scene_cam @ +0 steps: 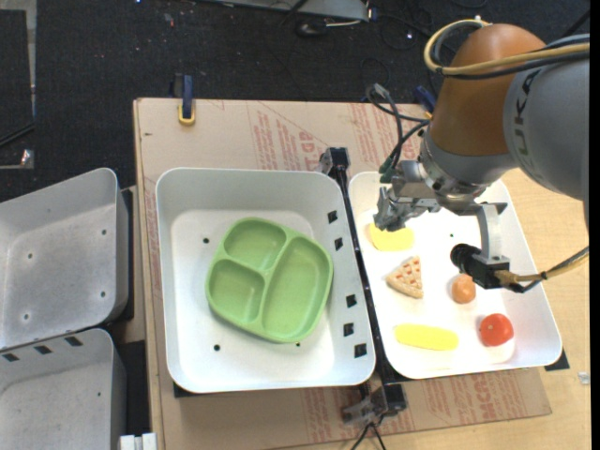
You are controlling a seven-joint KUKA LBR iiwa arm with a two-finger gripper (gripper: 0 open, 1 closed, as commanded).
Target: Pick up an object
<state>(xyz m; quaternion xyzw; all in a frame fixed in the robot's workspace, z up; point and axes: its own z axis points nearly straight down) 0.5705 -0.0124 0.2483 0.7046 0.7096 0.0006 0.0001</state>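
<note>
My gripper (388,219) hangs low over the far left part of the right bin (536,300). It is just above the far edge of a flat yellow piece (392,240), and I cannot see whether it touches it. Nearer the camera lie a pizza slice (406,277), a small orange ball (463,290), a red tomato (496,329) and a long yellow piece (426,337). None of these sits in the gripper.
The left bin (178,251) holds a green divided plate (270,278). A black divider with clips (349,251) runs between the two bins. The arm's grey and orange body (487,82) hangs over the right bin's far side. White lids (56,242) lie at the far left.
</note>
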